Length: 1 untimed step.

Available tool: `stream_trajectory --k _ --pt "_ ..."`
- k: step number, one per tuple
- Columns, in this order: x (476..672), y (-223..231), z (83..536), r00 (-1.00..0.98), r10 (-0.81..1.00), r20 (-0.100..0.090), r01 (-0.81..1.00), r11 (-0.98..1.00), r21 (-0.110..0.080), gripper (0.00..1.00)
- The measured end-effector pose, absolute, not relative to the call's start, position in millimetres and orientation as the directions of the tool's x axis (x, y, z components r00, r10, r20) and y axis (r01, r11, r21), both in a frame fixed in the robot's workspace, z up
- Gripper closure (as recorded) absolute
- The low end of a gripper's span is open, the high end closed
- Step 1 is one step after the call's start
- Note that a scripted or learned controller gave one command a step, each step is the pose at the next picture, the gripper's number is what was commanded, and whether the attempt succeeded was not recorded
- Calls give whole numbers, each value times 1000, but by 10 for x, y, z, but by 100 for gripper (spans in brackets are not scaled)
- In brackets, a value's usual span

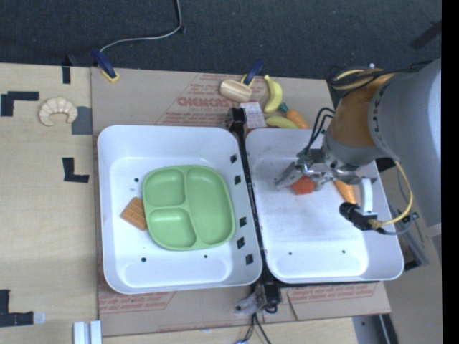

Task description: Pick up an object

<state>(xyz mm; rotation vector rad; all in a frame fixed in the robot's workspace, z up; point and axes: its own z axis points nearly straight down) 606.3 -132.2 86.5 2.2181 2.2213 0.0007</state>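
Reaching in from 3 o'clock: grey arm [401, 113] with orange band, wrist bent down over the right bin [323, 260]. Hand [301, 179] low in that bin's upper half, metal fingers [287, 178] spread toward 9 o'clock, set fairly wide. Directly under and touching the hand, a small red-orange object [304, 185], lying on the bin floor; cannot tell whether actually pinched between the fingers or merely covered by them. Just at 3 o'clock of the hand, an orange carrot-like piece [345, 190], partly hidden by the wrist.

In the left bin [122, 264]: a green divided plate [189, 206], three compartments, roughly central. Tucked under the plate's 9 o'clock edge, a tan wedge [134, 213], touching it.

On the counter [43, 228], outside the bins at 12 o'clock of their shared wall: a tan bread roll [235, 89], a yellow banana [274, 94], another yellow piece [281, 122] and an orange bit beside it, clustered close together with a small printed packet [252, 113]. Far toward 9 o'clock on the counter, well apart from everything, a croissant [57, 110]. Blue clips [105, 65] on the cardboard's top edge, a white cable trailing above.
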Motion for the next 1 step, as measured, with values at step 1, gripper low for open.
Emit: stream_trajectory --k 1 --pt "6069 -1322 967 -2 1000 -2 1000 2 3 100"
